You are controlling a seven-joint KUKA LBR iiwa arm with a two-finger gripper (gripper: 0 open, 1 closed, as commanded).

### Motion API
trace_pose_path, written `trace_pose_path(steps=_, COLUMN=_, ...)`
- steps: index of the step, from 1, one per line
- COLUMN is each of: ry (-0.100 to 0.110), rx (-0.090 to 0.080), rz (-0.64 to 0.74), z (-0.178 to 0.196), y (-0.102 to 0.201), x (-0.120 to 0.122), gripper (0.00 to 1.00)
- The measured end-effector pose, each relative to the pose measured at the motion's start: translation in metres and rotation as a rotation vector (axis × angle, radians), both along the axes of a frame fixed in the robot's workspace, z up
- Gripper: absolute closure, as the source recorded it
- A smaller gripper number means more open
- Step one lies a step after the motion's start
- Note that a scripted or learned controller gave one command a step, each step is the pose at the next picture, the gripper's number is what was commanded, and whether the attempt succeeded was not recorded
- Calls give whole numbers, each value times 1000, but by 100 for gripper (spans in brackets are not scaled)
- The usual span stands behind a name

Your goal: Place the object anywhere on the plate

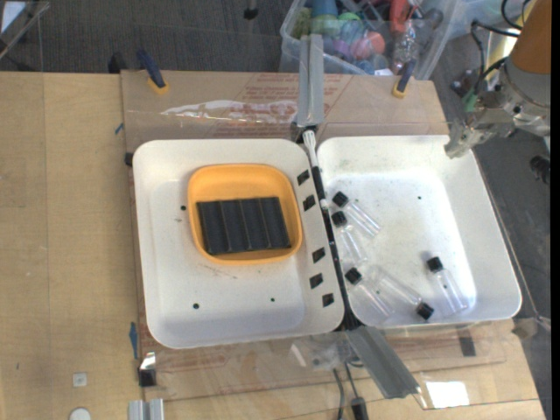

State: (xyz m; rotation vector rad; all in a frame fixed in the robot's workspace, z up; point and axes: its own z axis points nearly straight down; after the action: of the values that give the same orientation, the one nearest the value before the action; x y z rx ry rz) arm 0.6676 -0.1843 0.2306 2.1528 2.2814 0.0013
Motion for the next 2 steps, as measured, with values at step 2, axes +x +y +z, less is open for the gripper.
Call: trace_pose_path(steps=2, ry=-2, rx=-3, rz=534, z=37, y=-11, x=0, gripper=100)
